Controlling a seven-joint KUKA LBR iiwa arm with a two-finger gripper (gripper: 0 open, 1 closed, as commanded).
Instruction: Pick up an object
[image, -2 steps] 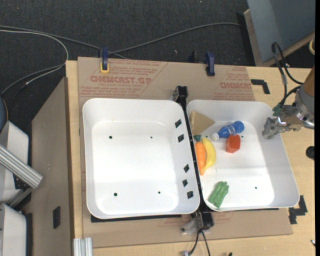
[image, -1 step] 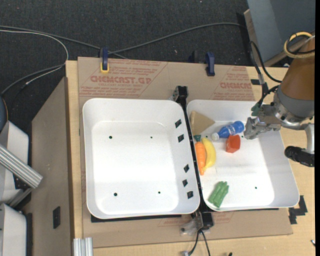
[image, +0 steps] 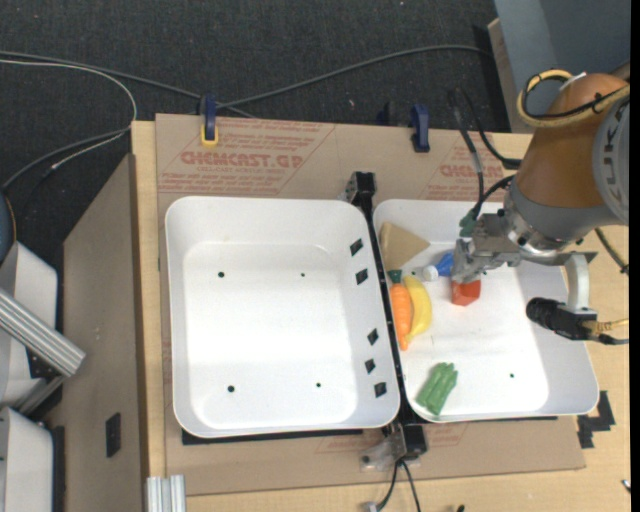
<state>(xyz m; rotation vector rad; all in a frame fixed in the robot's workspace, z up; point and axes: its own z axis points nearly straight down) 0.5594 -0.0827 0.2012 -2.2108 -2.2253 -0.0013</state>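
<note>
The left bin (image: 265, 310) lies beside the right bin (image: 520, 395). Against the right bin's left wall lie an orange carrot (image: 401, 314) and a yellow banana (image: 419, 305), with a green object (image: 437, 388) near the front edge. Further right, the gripper (image: 468, 266) hangs directly over a red object (image: 466, 291); whether it grasps it cannot be told.

The brown board (image: 300, 150) under the bins bears red print, seemingly "CHEMCAST GP" (repeated at right, partly hidden).

One fixed camera looks down slantwise on both bins (image: 180, 300)
</note>
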